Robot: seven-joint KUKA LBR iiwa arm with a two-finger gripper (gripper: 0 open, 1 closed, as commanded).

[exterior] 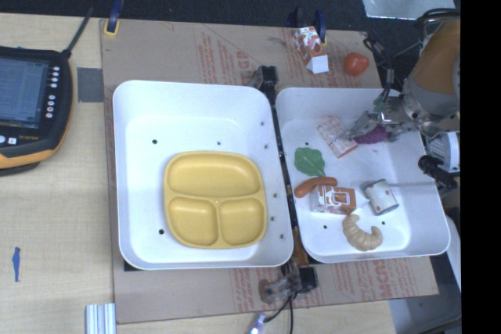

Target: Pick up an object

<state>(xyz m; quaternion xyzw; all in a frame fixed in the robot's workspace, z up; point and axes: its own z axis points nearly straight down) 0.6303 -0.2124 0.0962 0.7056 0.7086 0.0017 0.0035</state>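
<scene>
My gripper (366,124) reaches in from the right, low over the back of the right bin (423,242). It sits right by a purple object (376,135) and next to a pink-and-white packet (337,136). The gripper partly hides the purple object. Also in this bin lie a green leaf (309,161), a sausage (315,185), a small orange-and-white carton (335,200), a grey can (382,197) and a croissant (362,233).
The left bin (133,113) holds a yellow divided plate (215,198). Behind the right bin, on the bench, stand a small carton (311,45) and a red tomato (356,63). A teach pendant (27,105) lies at the far left.
</scene>
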